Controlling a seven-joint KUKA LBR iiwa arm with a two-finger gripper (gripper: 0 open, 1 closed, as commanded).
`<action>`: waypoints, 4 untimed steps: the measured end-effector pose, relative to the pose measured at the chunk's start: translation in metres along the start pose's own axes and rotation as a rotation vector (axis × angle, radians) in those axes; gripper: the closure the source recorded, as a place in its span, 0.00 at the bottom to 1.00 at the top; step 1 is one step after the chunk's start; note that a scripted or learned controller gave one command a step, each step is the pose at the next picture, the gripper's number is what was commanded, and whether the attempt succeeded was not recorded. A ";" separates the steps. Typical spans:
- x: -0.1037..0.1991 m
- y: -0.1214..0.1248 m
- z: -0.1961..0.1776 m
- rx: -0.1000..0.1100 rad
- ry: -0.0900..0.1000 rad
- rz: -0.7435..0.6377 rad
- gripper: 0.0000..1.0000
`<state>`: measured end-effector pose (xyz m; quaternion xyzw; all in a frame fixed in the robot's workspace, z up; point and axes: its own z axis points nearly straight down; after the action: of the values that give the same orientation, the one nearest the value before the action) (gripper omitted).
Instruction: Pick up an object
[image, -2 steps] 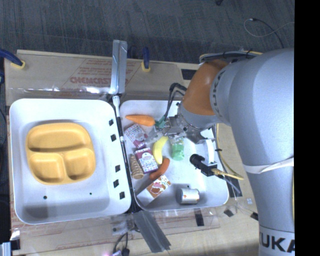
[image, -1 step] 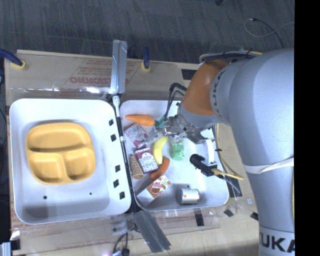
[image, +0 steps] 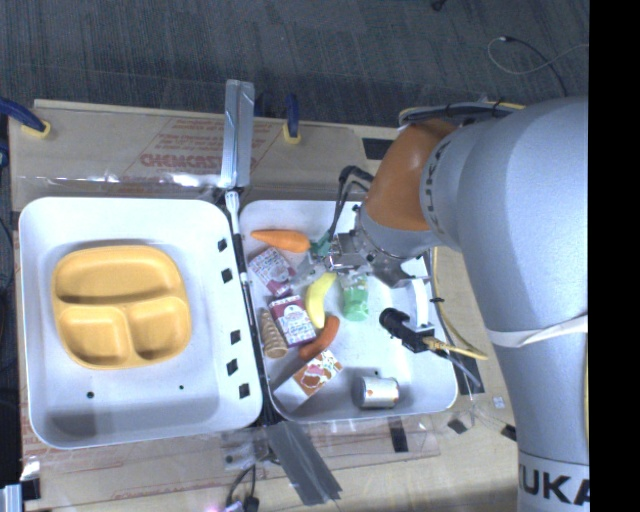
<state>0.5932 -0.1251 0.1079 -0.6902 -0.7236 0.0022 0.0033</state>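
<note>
- I see a carrot (image: 281, 240) lying flat near the right bin's (image: 440, 385) far-left corner.
- A yellow banana (image: 319, 299) lies mid-bin, a translucent green object (image: 354, 297) just beside it.
- A maroon carton (image: 291, 320) lies flat by the left wall.
- A silver can (image: 379, 391) lies on its side near the front rim.

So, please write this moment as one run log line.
gripper: low in right bin | nearest: banana, green object | grasp: unconfirmed
</note>
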 end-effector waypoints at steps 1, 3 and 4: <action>0.000 0.000 0.000 0.000 0.000 0.000 0.00; 0.000 0.000 0.000 0.000 0.000 0.000 0.00; 0.000 0.000 0.000 0.000 0.000 0.000 0.00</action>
<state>0.5932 -0.1251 0.1079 -0.6902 -0.7236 0.0022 0.0033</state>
